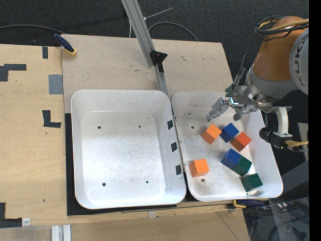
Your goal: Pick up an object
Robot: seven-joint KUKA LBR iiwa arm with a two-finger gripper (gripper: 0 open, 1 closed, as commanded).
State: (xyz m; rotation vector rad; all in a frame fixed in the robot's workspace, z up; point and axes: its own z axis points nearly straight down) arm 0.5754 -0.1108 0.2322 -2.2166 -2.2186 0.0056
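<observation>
Hovering open and empty, the pincer point(226, 109) should descend squarely over the orange cube point(211, 133) at its seven o'clock.

A pale wooden surface point(115, 69) is seen beneath the left white bin point(80, 185). A metal rail point(138, 21) is slanted across its far edge. Grey tape patches point(55, 84) are stuck at left, and a blue-and-yellow clamp point(65, 43) lies near the far left corner.
</observation>
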